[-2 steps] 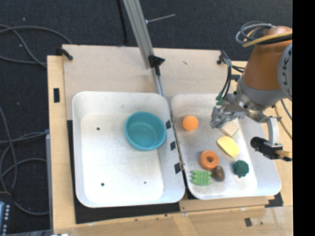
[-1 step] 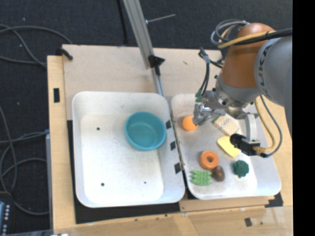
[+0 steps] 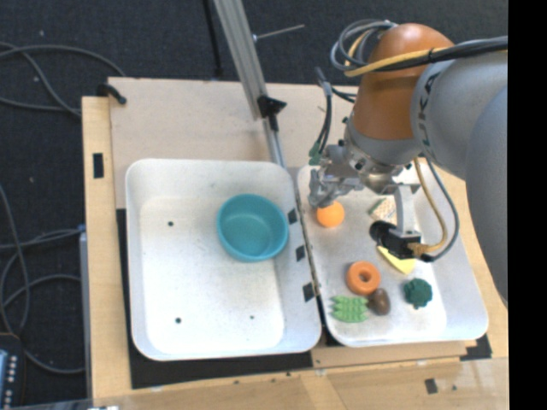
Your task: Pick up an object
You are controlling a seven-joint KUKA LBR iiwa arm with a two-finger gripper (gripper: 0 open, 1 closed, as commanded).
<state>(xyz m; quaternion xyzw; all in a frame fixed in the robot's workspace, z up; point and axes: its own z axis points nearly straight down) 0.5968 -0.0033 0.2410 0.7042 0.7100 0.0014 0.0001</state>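
In the right bin [image 3: 453,314], my gripper [image 3: 323,191] hangs low over the far left corner. An orange ball [image 3: 331,216] lies right at its tip, touching or nearly touching it; whether the ball is gripped is not visible. Nearer the front lie an orange ring [image 3: 364,278], a green leafy piece [image 3: 349,308], a brown lump [image 3: 379,301] and a dark green piece [image 3: 418,292]. A yellow piece [image 3: 399,263] rests mid-bin, partly hidden by the wrist hardware.
The left bin [image 3: 162,314] holds a blue bowl [image 3: 251,226] near its far right side. A slanted metal rail [image 3: 244,49] runs down to the gap between the bins. A pale patterned piece [image 3: 385,205] lies under the wrist.
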